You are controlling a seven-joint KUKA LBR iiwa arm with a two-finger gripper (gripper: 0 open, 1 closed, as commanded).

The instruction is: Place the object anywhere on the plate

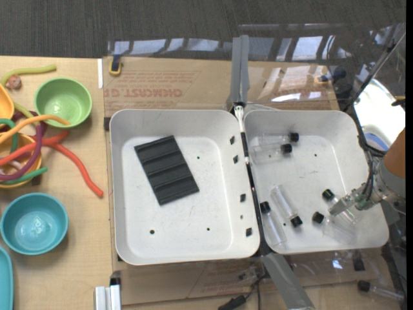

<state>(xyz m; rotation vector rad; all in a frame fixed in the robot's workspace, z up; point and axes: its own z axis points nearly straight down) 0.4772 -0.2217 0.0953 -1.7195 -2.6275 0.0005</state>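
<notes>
Gripper (342, 205): low over the near right corner of the right bin (303, 113); open or closed, I cannot tell at this slant
Object: clear vials with black caps lie loose in that bin; one pale vial (341, 226) sits just beneath and in front of the gripper, touching or nearly so (too faint to be sure)
Other vials: a longer vial (282, 205) lies to the gripper's left, and two more are well apart, up and left of it
Plate (166, 170): black ribbed slab, far to the gripper's left in the left bin (129, 237), lying flat and askew
Handling: probably light, stiff, smooth plastic or glass that rolls and slips easily
Where to hold: likely across the barrel at mid-length, squarely, not on the cap
Risk: a glancing pinch could squirt the vial away
</notes>
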